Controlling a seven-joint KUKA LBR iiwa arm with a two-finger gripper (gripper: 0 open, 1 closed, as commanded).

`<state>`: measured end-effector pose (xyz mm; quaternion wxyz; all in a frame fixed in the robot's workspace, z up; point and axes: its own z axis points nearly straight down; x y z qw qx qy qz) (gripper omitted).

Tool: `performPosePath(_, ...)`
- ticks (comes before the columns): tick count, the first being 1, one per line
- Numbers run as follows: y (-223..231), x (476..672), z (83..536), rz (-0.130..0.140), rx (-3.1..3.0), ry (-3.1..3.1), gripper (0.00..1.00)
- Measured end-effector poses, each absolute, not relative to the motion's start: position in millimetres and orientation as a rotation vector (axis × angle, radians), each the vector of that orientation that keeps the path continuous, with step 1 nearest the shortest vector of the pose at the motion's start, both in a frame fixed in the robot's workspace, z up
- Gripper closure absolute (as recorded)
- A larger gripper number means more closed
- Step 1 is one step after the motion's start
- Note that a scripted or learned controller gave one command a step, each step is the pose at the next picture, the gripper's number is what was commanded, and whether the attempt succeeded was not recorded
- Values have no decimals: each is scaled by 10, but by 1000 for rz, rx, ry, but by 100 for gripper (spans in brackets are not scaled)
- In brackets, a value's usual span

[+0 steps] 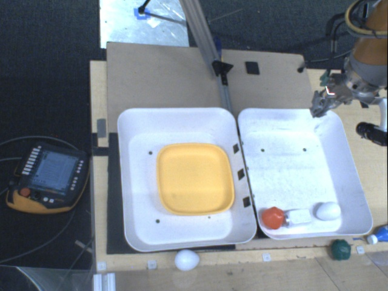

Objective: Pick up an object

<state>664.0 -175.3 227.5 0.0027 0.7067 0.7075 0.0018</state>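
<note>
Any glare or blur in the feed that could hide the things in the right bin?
Camera view: even light and soft shadows; the small white egg-shaped object nearly blends into the shallow white right bin; the round red-orange object stands out; the tool looks slightly soft; bright glare on the floor patch.

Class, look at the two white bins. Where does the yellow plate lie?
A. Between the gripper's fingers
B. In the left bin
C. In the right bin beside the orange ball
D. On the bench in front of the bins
B: the yellow plate lies flat in the middle of the left bin, apart from the gripper, which is over the right bin's far corner.
</note>
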Motion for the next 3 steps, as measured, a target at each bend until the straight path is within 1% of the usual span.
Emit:
performPosePath(1, -1753, 6646, 2484, 3, 2219, 2221, 100)
performPosePath(2, -1288, 6628, 2433, 2, 2217, 2226, 100)
performPosePath(3, -781, 6456, 2335, 2, 2217, 2226, 100)
